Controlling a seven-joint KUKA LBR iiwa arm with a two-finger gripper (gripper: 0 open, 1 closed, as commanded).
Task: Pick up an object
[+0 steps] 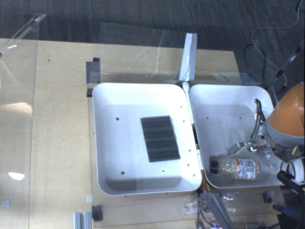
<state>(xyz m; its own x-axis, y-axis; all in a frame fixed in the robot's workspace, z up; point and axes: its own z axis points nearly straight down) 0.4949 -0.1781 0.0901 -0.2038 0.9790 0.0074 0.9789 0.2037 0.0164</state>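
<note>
Lying on its side along the near wall of the right bin point(224, 97), at about five o'clock in the view, is a clear plastic bottle point(234, 168) with a dark cap pointing to nine o'clock and a pale printed label round its middle. Its body is see-through and glossy. Just past it toward three o'clock sits the claw point(257, 146), a tangle of metal and thin cables under the grey arm point(288, 120) with its smooth orange band; whether it is spread or pressed together I cannot tell, and the bottle is not visibly between its tips. Both bins are shallow, white, round-cornered and matte. At the centre, the left bin point(109, 128) holds a flat black ribbed rectangular block point(160, 138), set slightly askew. Beneath them, the worktop point(52, 137) is pale wood grain.
</note>
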